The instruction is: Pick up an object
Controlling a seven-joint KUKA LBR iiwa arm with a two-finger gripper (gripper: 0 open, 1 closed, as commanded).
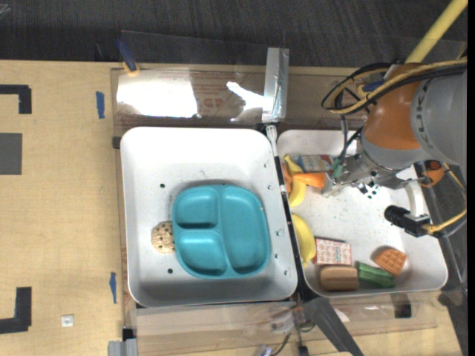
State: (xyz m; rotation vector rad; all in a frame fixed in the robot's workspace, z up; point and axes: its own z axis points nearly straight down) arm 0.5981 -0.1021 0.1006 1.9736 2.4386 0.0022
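The gripper (338,180) hangs low over the right bin (430,273), its grip state impossible to tell, just beside an orange carrot (312,179) and banana (297,191); a teal divided tray (220,230) fills the left bin (148,162).

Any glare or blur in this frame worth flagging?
Camera view: strong glare on the clear panel behind the left bin; the teal plate is sharp, evenly lit; the pincer region over the right bin is soft, cluttered by cables.
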